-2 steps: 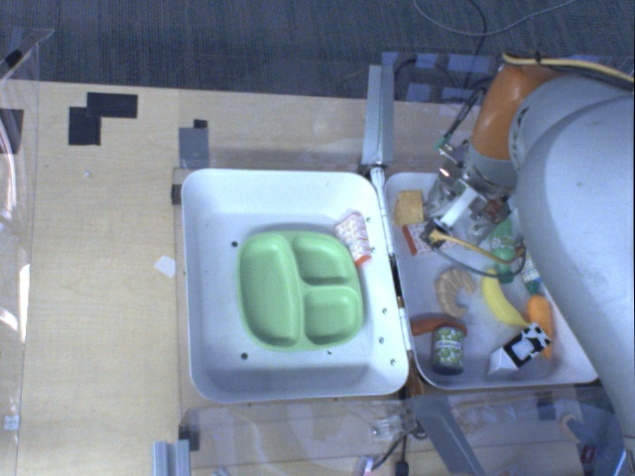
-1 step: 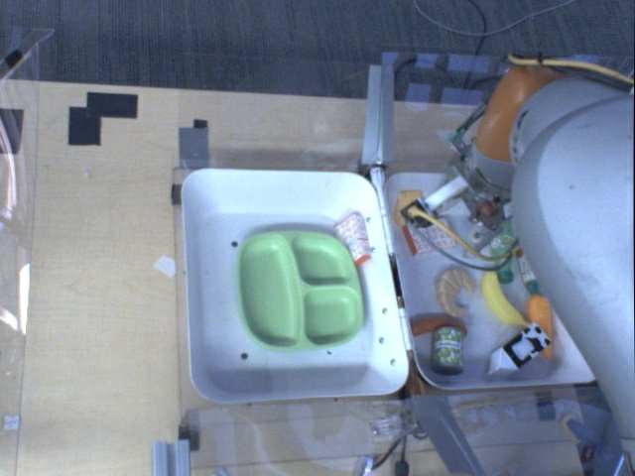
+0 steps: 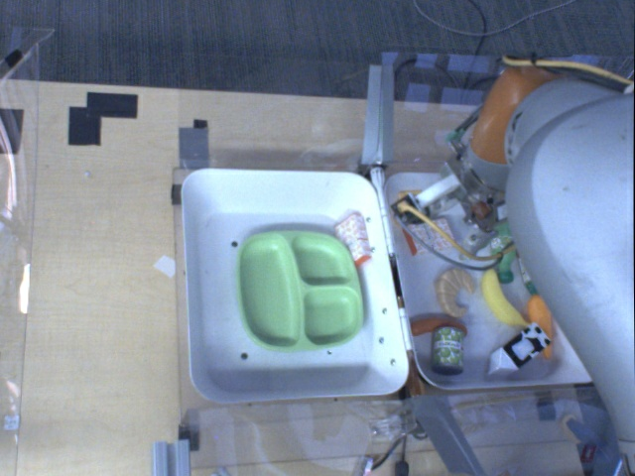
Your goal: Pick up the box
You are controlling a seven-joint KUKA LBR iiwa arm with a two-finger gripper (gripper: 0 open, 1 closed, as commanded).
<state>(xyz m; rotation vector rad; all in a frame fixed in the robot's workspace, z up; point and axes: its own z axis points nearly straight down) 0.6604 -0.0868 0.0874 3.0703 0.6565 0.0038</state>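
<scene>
A small white box with a black-and-white pattern lies tilted in the front right corner of the right bin. The gripper hangs over the back of that bin, below the orange wrist band, with yellow and white cables around it. It is well behind the box and apart from it. A pink-and-white packet rests against the right wall of the left bin.
A green divided tray lies in the left bin. The right bin also holds a banana, a green can, a red piece, a pale round slice and an orange piece. The grey arm covers the bin's right side.
</scene>
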